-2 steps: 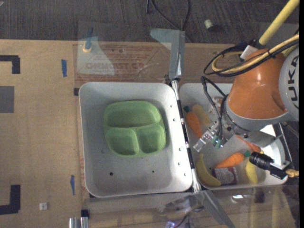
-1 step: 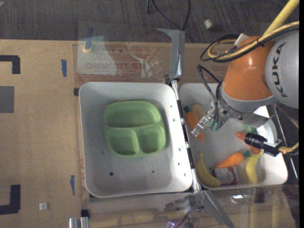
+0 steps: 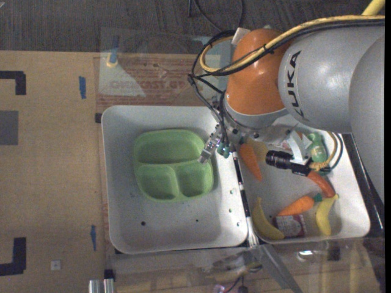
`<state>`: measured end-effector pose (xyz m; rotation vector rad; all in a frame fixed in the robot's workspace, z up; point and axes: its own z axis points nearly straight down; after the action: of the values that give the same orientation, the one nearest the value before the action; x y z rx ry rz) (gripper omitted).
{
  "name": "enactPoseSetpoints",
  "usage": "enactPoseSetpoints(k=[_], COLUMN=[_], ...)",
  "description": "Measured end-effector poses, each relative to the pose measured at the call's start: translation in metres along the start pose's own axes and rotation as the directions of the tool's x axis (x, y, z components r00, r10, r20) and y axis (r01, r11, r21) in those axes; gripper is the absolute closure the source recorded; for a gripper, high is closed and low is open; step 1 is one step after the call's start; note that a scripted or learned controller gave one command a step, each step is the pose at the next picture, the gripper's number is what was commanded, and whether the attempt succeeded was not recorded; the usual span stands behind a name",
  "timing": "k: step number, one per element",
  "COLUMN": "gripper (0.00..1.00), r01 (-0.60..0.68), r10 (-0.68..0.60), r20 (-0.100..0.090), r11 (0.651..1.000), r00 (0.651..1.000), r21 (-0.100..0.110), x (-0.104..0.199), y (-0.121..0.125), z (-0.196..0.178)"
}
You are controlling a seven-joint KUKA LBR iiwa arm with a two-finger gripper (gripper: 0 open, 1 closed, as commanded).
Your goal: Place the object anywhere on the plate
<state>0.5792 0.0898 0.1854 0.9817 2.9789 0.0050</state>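
Cardboard-covered bench (image 3: 49, 182) bears two white bins (image 3: 177, 231); dark carpet (image 3: 91, 11) beyond.

"KUKA" in black letters on the grey arm (image 3: 317, 84), printing on cardboard (image 3: 146, 81) unreadable

Surface finishes at the two-bin bench.
Green plate (image 3: 173, 165): smooth matt plastic. White bins (image 3: 122, 224): smooth plastic with slight sheen. Arm (image 3: 330, 78): glossy grey shell, glossy orange band (image 3: 253, 72). Bench top (image 3: 49, 182): matt, cardboard-like brown.

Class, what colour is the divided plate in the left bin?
Green: the plate, seen in the camera view.
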Motion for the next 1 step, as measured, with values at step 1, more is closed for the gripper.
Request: enactPoseSetpoints(k=[1], gripper=[1.0], r01=[0.04], r10=[-0.04], r20=[0.0], r11=[0.999], r00=[0.999], r21=[0.002], x=[-0.0003], y=[-0.0935], z=[-0.195])
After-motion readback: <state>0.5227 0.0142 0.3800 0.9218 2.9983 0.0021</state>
